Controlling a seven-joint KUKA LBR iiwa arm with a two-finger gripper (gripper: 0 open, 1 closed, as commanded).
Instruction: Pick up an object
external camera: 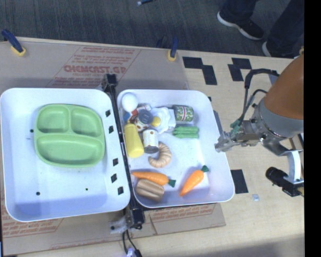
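The right bin [216, 170] holds several toy foods. Among them are a yellow bottle [132, 140], a green-labelled can [183, 113], a green pod [186, 132], a croissant [160, 155], two carrots [150, 177] [192, 181] and a brown bun [150, 190]. A white egg [129, 100] lies at the bin's far left corner. My gripper [223, 144] hangs just outside the right bin's right rim, level with the green pod, and nothing is seen in it.
The left bin [16, 197] carries a green divided plate [70, 135]. A black hinge strip [115, 138] runs between the bins. Cables [251, 90] trail behind the wrist. A person's shoes [241, 23] stand beyond the bench.
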